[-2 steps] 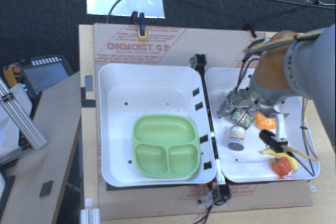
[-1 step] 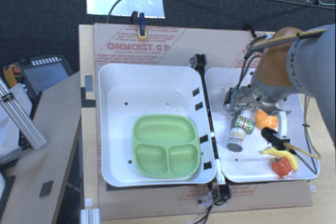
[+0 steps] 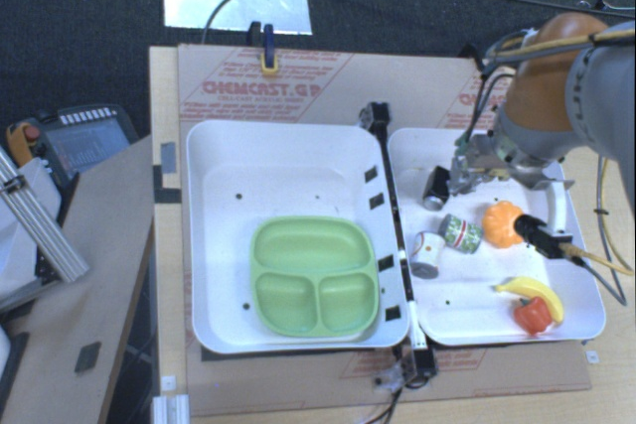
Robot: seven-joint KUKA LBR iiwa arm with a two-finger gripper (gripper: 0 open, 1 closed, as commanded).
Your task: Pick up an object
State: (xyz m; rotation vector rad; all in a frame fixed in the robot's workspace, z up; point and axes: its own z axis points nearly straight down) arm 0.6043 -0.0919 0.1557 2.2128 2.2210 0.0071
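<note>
- Hovering low over the far left part of the right bin (image 3: 586, 318), the gripper (image 3: 467, 176) on the grey and orange arm (image 3: 556, 94); whether open or closed, impossible telling from this angle.
- Lying just left of the gripper, a small dark can (image 3: 435, 189), looking like the closest thing to grab, though not yet sitting between anything.
- Resting nearer in the same bin: a green-banded can (image 3: 460, 232) touching an orange (image 3: 502, 223), a small white cup (image 3: 427, 253) on its side further left, and a banana (image 3: 532, 290) beside a red pepper (image 3: 534, 315) near the front right.
- Sitting in the left bin (image 3: 214, 213), a green divided plate (image 3: 313, 275).
- Doing this step well, probably: centring over the dark can before lowering, straddling its narrow width, avoiding the divider wall close on the left.
- Pointing roughly far-to-near with a slight tilt, the dark can's long axis; closing across that axis likely giving the firmest hold.
- Watching for rolling, the can being round and free to slip sideways.
</note>
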